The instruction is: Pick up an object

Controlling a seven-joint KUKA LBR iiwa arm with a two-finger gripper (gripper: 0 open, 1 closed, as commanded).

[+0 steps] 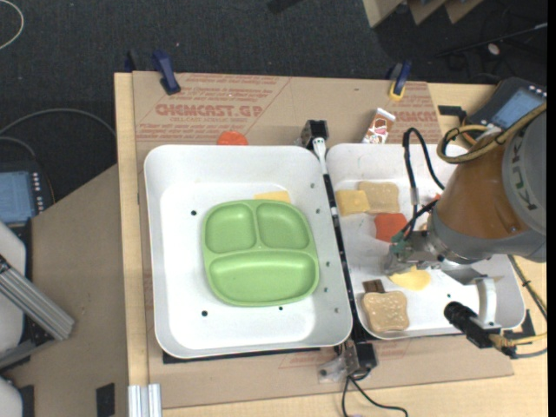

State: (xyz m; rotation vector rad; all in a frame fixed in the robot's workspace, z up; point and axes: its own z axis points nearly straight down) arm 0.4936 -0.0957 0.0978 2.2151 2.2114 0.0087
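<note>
The right bin [365, 159] holds several toy foods. A pale bread slice [379, 196] and a yellow cheese square [351, 201] lie at its far side, with a red-orange block [389, 226] just below them. A yellow curved piece [412, 279] and a brown toast [386, 311] lie near the front, with a small dark piece [372, 286] beside the toast. My gripper [401, 250] hangs low in this bin between the red-orange block and the yellow piece, and the arm covers the bin's right half.
The left bin [165, 233] carries a green divided plate [259, 252], with a yellow slice [273, 196] at its far edge. On the bench behind the bins are an orange disc [231, 139], a small packet [379, 127] and two blue clamps [165, 72] [399, 78].
</note>
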